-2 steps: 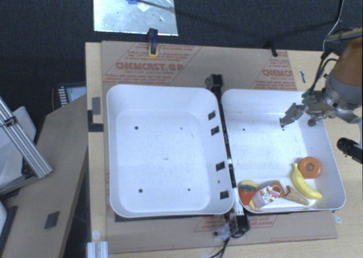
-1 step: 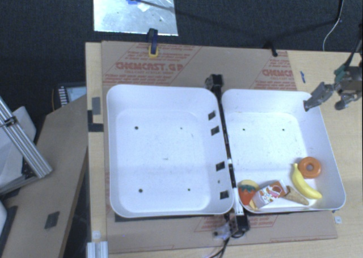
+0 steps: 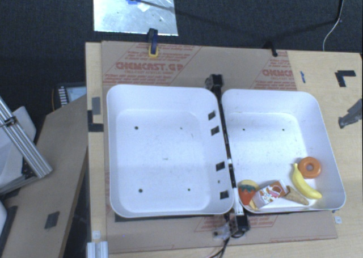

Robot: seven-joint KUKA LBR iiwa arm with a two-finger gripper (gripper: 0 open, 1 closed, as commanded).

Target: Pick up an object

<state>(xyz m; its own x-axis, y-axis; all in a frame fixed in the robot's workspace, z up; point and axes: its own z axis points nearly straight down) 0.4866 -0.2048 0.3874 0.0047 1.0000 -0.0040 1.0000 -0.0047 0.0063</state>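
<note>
Below the claw (image 3: 350,116), whose grip cannot be told, a banana (image 3: 304,183) and doughnut (image 3: 309,166) sit cornered, awkward to reach.

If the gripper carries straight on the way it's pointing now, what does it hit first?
Probably the right white bin's right rim. The grey gripper tip points down-left from the frame's right edge toward it, though height is unclear from above.

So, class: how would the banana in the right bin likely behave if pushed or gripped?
The banana looks curved and smooth, so it would probably pivot rather than roll. It lies beside the orange ring near the bin wall, so a push may jam it there.
</note>
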